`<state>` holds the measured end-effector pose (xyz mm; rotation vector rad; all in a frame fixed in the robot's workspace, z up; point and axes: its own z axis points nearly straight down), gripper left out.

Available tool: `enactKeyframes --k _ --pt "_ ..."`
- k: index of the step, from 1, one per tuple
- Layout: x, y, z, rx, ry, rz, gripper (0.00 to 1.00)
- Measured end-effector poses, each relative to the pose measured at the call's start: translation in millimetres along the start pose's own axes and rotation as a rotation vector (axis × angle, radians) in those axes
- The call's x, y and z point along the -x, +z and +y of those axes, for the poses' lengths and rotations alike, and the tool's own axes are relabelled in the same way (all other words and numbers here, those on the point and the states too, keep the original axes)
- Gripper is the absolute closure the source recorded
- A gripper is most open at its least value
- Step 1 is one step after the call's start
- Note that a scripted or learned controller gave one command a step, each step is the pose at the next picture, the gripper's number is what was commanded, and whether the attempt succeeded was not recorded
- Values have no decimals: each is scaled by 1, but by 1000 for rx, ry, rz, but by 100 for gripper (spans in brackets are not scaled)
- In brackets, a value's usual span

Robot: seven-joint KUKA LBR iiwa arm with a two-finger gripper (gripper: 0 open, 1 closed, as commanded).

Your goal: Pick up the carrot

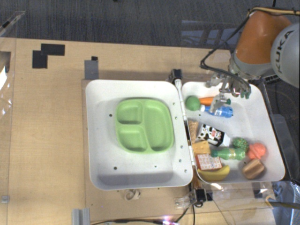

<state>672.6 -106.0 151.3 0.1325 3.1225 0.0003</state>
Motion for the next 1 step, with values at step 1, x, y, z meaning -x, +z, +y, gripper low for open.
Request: enactKeyframes --k 1 --pt "-2 -20 -13 -1 3 0 0"
